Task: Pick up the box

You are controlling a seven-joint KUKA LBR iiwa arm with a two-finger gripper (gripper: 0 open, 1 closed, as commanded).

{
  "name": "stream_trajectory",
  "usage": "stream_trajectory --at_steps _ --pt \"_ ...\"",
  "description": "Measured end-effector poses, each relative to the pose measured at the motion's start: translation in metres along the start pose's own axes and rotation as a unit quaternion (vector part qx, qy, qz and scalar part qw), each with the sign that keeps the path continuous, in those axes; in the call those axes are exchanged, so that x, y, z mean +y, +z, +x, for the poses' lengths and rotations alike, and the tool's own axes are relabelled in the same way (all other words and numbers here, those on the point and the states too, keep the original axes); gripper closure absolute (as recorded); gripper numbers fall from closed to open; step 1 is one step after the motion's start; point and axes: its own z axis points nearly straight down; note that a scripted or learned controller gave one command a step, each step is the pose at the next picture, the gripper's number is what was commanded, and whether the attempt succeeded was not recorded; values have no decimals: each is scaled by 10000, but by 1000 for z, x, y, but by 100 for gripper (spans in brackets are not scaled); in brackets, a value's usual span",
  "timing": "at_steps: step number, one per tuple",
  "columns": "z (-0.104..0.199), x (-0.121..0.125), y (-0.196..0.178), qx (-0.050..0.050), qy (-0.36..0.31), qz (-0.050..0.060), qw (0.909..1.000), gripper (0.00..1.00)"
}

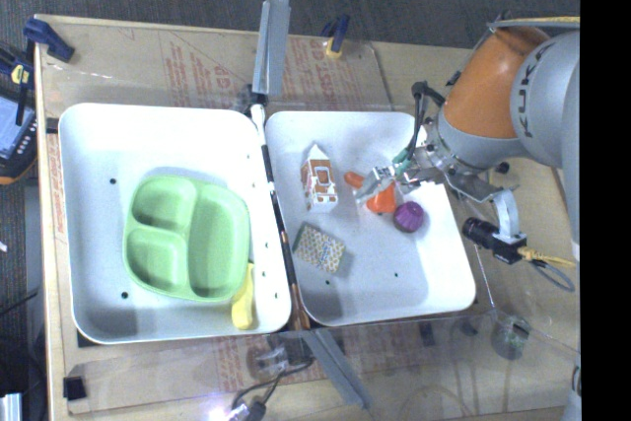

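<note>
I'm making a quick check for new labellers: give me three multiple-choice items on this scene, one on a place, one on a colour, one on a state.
1. Where is the box?
A. In the right bin
B. In the left bin
C. On the bench outside the bins

2. What colour is the divided tray?
A. Blue
B. Red
C. Green

3. How does the box stand to the end effector?
A. Lifted between its fingers
B. Resting on the bin floor, apart from it
C. Lying on the tray

Answers:
1 A: it lies within the right bin.
2 C: the tray in the left bin is light green.
3 B: a gap shows between them, with the end effector by the orange piece.
</note>
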Motion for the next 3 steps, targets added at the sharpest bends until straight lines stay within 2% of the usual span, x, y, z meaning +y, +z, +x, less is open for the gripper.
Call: stream_trajectory --at_steps 1,2,3 --pt "65 -71 36 20 -1693 19 9856 0" --pt "91 0 86 -91 -1274 -32 9918 0" --pt "95 0 77 -48 -1307 -7 9914 100"
